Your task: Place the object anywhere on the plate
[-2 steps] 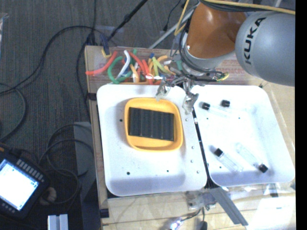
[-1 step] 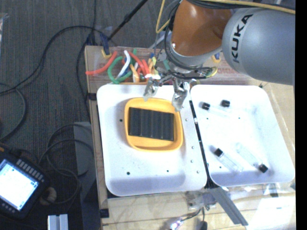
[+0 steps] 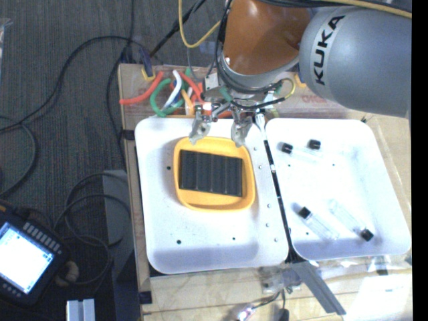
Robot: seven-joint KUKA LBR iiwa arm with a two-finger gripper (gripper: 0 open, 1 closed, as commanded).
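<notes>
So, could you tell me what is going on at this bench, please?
The grey arm's end effector hangs over the far edge of the yellow plate in the left bin, fingers apart with nothing between them. A dark ridged block lies on the plate. Clear tubes with black caps lie in the right bin.

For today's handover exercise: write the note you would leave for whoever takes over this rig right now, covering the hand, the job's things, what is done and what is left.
Hand: open, holding nothing, over the far rim of the yellow plate.
Plate: in the left bin, with a dark ribbed slab lying on it.
Right bin: several clear tubes with black caps, loose.
Done: the slab appears to be on the plate.
Left: probably just lifting the arm away; confirm the slab is the intended object.
</notes>
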